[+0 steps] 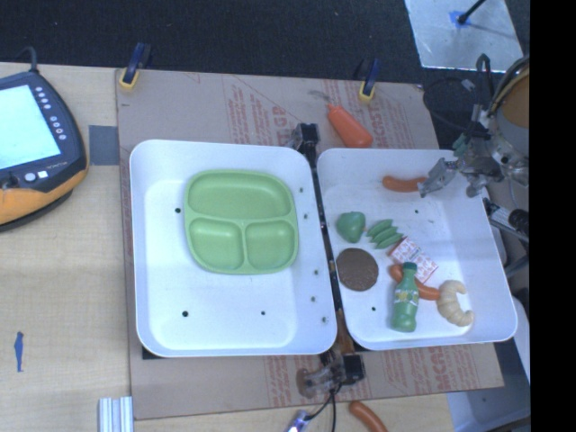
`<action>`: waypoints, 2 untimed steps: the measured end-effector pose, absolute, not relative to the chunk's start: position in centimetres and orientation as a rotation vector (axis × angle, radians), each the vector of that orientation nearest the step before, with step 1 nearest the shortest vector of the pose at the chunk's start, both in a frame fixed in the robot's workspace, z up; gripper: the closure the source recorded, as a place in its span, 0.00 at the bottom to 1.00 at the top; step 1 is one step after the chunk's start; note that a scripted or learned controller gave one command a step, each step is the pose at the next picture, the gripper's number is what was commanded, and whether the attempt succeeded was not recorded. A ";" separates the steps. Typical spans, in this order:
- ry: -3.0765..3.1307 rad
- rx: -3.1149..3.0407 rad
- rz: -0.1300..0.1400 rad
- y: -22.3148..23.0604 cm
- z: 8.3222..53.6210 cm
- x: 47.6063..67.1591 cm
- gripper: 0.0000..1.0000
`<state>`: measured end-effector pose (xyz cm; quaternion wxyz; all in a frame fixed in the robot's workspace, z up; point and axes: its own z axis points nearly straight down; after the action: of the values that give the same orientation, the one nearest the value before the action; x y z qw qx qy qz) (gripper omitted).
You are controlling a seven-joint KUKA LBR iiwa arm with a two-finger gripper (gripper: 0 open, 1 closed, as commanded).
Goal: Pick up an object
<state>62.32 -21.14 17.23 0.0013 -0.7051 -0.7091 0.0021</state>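
Claw (pixel 438 177): at the far right of the right bin (pixel 468 331), low over its floor; whether it stands apart or together cannot be told.
Nearest object: orange sausage (pixel 401 184), lying flat on the bin floor just beside the claw tip, long axis left-right.
Handling (judged): a light toy food piece, probably rigid plastic, smooth and rounded; liable to roll or squirt out under an off-centre pinch.
Hold point (judged): mid-length, closing across the narrow width.
Other candidates: green bottle (pixel 405 299), lying beside a croissant (pixel 455 302); brown disc (pixel 357 269), flat and hard to pinch; green pepper (pixel 351 226).
Left bin (pixel 153 322): carries a green divided plate (pixel 241 220).
Counter (pixel 63 331): pale wood.
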 end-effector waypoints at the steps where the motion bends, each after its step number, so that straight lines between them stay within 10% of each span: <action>1: -2.225 -2.215 0.002 -16.9 19.1 65.2 0.00; 2: -2.225 -2.214 0.006 -13.2 22.3 55.4 0.00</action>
<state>55.39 -13.17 22.27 0.0012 -0.7053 -0.7089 0.0020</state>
